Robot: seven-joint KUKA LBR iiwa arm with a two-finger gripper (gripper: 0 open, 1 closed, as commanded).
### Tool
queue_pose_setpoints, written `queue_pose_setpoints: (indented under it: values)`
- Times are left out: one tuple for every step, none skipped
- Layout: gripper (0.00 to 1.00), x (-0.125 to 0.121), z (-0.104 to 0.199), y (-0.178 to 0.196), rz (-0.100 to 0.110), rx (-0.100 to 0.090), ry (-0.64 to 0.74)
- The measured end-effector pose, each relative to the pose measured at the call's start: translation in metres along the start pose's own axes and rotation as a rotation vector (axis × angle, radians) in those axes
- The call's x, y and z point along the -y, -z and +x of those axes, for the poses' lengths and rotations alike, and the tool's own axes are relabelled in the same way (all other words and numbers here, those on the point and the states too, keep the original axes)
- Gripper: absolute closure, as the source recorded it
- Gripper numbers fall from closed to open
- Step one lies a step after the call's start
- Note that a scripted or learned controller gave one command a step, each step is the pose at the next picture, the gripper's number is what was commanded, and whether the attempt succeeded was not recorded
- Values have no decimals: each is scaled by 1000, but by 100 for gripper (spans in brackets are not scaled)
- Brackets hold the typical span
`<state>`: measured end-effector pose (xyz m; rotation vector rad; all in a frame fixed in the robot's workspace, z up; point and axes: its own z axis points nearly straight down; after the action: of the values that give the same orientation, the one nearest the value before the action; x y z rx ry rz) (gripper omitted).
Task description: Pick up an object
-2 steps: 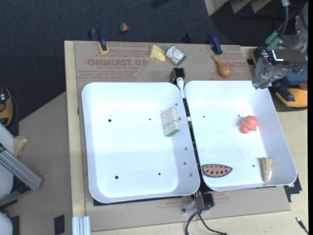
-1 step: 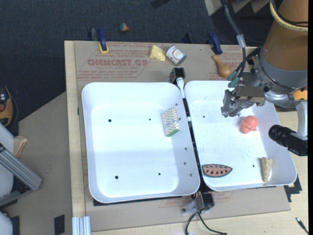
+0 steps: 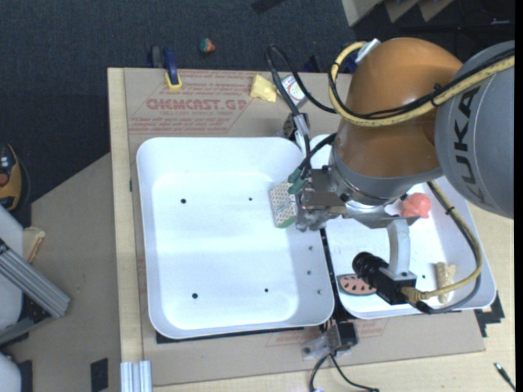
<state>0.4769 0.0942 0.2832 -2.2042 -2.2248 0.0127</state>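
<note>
The brown bench (image 3: 196,109) bears two white bins side by side, the left bin (image 3: 149,219) and the right bin (image 3: 433,247). A blue-and-yellow clamp (image 3: 172,70) and a yellow scrap (image 3: 263,88) sit at its far edge.

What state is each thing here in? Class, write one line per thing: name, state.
claw: low over the wall between the bins, reaching toward the left bin.
speckled green-and-white piece: against the claw, at the left bin's right edge; held or not, unclear.
pink lump: lying in the right bin.
brown spotted piece: lying flat at the right bin's near-left corner.
tan piece: lying near the right bin's front edge.
</note>
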Motion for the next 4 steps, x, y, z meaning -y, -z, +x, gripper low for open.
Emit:
queue_pose_setpoints:
  values:
    - [100,-17,140,101,-26,-8,7]
    - [100,-1,130,18,-1,5,-10]
    - [100,-2,130,166,-29,-7,-7]
    - [100,-1,130,70,-2,6,-11]
